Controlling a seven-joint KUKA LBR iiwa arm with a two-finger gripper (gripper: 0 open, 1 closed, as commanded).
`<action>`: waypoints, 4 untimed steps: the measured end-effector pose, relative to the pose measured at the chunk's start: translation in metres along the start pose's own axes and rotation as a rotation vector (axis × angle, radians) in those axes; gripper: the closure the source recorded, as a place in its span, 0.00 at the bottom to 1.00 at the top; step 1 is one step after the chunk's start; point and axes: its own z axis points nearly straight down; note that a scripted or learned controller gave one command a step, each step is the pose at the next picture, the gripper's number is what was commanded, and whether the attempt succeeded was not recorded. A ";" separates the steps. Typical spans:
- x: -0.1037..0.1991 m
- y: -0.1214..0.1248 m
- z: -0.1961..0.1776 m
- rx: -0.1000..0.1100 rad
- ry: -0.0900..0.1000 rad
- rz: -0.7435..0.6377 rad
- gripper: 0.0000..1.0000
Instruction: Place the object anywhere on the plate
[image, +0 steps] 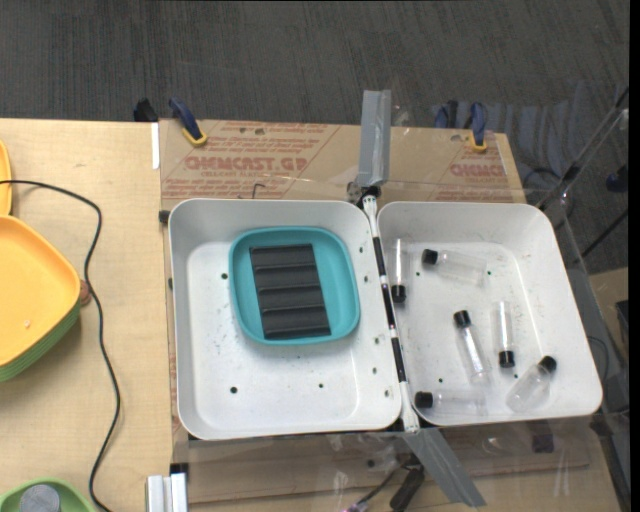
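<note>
Dark grey carpet floor (300, 55) runs behind the light wooden table (70, 190). On the table, a printed cardboard sheet (290, 155) is clamped at its far edge, and a black cable (98, 300) loops to the cardboard's left beside stacked yellow dishes (30, 300).

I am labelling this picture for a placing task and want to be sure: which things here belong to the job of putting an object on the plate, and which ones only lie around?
Belong to the job:
- teal plate in the left bin
- clear vials with black caps in the right bin

Just lying about:
- yellow dish on the bench
- black cable
- clamps at the back
</note>
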 end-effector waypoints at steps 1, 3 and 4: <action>0.005 0.002 0.000 0.001 0.000 0.128 0.00; 0.017 0.006 0.000 0.001 0.000 0.133 0.00; 0.022 0.007 0.000 0.000 0.000 0.131 0.00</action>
